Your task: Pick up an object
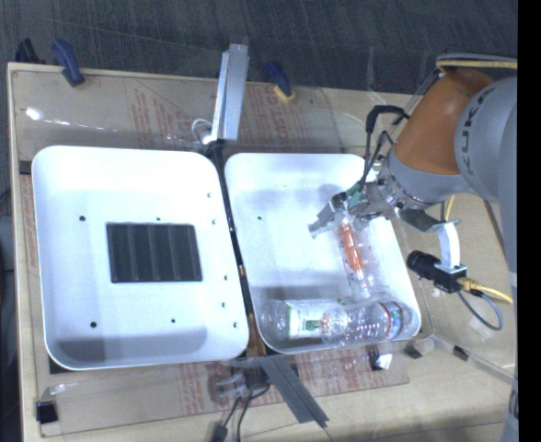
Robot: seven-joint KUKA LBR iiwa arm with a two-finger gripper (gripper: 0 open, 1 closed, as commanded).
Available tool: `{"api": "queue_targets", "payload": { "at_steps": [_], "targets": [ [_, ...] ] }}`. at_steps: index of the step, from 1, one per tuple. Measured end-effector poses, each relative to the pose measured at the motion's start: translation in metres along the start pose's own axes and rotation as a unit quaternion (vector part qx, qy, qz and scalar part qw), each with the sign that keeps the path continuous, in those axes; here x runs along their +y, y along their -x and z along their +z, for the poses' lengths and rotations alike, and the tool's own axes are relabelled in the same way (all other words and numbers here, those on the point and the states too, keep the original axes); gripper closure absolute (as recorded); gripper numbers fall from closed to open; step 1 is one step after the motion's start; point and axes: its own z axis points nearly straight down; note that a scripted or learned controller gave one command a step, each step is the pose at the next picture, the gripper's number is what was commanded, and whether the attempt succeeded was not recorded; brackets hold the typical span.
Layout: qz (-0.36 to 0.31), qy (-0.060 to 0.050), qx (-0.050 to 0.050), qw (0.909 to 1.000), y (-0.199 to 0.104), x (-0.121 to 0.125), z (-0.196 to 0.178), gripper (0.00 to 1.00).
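Two white bins sat side by side on the bench, and the work was all in the right bin. Toward that bin's right wall the hand had reached in from the arm, low over a slim clear bottle with an orange stripe that lay on the floor of the bin, pointing toward the front wall. Whether the hand was clenched or released I could not tell; metal and clear plastic ran together there. Along the right bin's front wall lay two larger clear bottles, end to end.

By my judgement the step in hand was the approach or the closing on the slim bottle, not yet a lift. Next would call for a firm squeeze across its narrow body, since clear plastic slips and rolls, then a straight rise clear of the right bin's wall.
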Motion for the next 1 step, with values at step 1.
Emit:
{"api": "queue_targets", "payload": {
  "at_steps": [1],
  "targets": [
    [-0.018, 0.002, -0.001, 0.9998, 0.0019, 0.008, -0.0063, 0.0]
  ]
}}
